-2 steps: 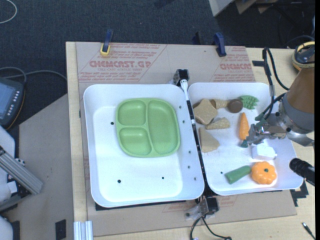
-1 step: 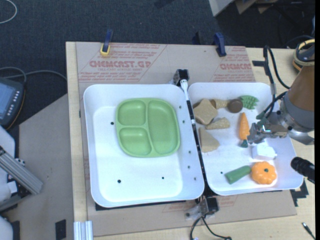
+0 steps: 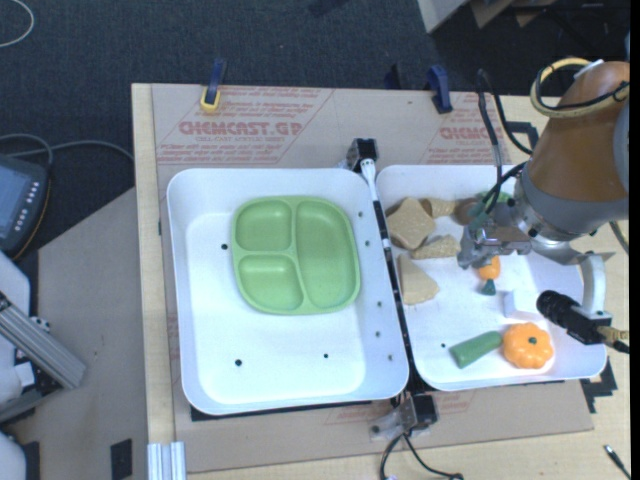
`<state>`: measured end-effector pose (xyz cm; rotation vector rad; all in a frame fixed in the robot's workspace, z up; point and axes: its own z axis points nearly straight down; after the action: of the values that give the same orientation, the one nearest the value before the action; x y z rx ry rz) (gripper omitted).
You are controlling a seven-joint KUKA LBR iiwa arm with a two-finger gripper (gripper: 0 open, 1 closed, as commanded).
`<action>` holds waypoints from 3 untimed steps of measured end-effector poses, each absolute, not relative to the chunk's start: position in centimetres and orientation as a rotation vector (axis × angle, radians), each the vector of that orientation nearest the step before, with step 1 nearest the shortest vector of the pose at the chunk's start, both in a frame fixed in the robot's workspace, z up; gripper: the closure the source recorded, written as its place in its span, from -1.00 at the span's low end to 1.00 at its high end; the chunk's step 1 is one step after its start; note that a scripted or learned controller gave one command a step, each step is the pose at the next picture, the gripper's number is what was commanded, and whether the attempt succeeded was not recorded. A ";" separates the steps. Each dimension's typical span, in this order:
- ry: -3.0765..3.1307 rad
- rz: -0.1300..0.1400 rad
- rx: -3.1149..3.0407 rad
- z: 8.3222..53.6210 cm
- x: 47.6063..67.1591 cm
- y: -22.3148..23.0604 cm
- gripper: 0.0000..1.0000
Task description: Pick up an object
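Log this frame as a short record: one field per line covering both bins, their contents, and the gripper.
left bin: holds a green divided plate, lying flat, three compartments
right bin: holds tan bread-like pieces near its left wall, a small orange pumpkin and a green wedge near the front edge
gripper: low over the right bin's middle, beside a small orange piece
grasp: cannot tell from this view
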<state>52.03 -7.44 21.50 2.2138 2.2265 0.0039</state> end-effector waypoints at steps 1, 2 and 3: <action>2.225 0.005 2.214 21.6 55.7 -4.6 1.00; 2.225 0.006 2.214 21.6 59.1 -1.1 1.00; 2.223 -0.003 2.223 21.6 58.0 -1.2 1.00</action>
<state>58.04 -1.17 21.57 2.2228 2.2233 -0.0031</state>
